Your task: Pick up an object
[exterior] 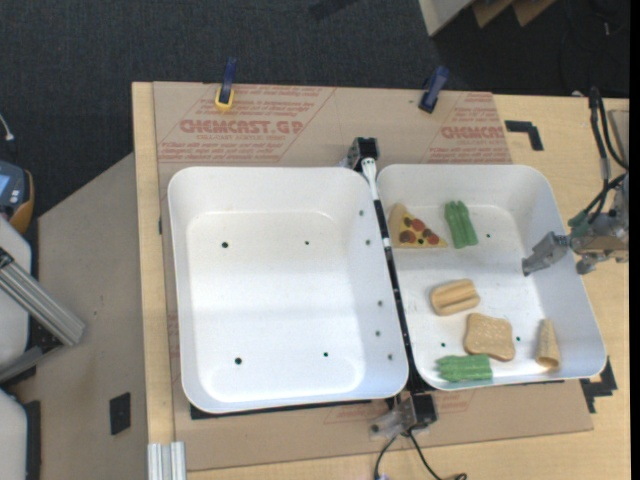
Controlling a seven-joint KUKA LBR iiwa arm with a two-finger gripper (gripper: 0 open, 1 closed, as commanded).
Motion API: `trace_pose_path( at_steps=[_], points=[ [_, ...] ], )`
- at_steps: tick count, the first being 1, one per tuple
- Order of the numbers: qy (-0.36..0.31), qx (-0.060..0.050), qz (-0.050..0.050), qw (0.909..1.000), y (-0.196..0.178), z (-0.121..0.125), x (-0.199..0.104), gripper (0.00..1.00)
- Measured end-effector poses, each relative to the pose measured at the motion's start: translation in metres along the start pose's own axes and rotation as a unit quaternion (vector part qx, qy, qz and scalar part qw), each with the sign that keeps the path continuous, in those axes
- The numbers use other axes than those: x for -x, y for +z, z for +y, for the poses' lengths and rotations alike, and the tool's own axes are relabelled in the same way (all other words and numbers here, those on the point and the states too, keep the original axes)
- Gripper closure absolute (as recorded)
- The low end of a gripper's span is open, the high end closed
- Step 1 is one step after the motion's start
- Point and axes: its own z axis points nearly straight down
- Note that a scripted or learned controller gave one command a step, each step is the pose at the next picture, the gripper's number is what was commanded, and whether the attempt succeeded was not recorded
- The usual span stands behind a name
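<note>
Reaching in from the right, the gripper (540,256) is seen low over the right bin (560,218), near its right wall. Whether it is open or closed cannot be told; it is small and blurred here. Nothing is seen held. The step in hand is judged to be the approach, with no object yet chosen. In the right bin lie a pizza slice (413,229), a green stick (460,224), a bun (454,296), a toast (489,336), a green block (464,369) and a cone (547,345). The bun and toast are nearest the gripper. For the next move, the gripper would need to be centred over one item and lowered squarely. The left bin (200,198) holds nothing needed.
</note>
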Motion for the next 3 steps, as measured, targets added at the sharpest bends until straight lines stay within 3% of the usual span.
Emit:
trace_pose_path(
  at_steps=[1,2,3],
  points=[
    [0.002,-0.005,0.002,1.0000,0.093,-0.037,0.013,0.00],
    [-0.004,-0.002,0.003,1.0000,0.121,-0.033,-0.086,0.00],
    [0.001,0.001,0.000,1.0000,0.109,-0.033,-0.079,1.00]
  ],
)
